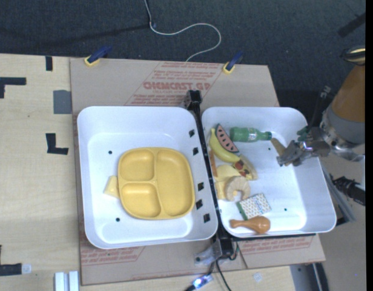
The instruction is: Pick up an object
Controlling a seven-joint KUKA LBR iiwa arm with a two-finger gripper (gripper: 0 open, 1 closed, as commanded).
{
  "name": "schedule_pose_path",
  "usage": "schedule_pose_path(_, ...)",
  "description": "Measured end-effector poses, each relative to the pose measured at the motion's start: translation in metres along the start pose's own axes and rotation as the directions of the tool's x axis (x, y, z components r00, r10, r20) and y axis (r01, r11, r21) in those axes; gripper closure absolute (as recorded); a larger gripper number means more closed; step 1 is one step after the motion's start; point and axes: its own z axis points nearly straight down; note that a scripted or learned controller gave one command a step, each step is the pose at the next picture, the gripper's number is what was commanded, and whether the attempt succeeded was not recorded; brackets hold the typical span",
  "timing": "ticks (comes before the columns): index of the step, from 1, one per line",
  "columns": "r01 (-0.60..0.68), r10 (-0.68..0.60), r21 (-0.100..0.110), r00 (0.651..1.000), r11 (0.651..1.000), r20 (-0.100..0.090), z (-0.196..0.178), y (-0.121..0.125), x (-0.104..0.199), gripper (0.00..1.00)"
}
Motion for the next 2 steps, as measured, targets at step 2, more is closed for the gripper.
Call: schedule_pose_path(2,0.002,-0.002,0.006,1.000,1.000,-0.002,-0.003,0.003,0.050,1.00)
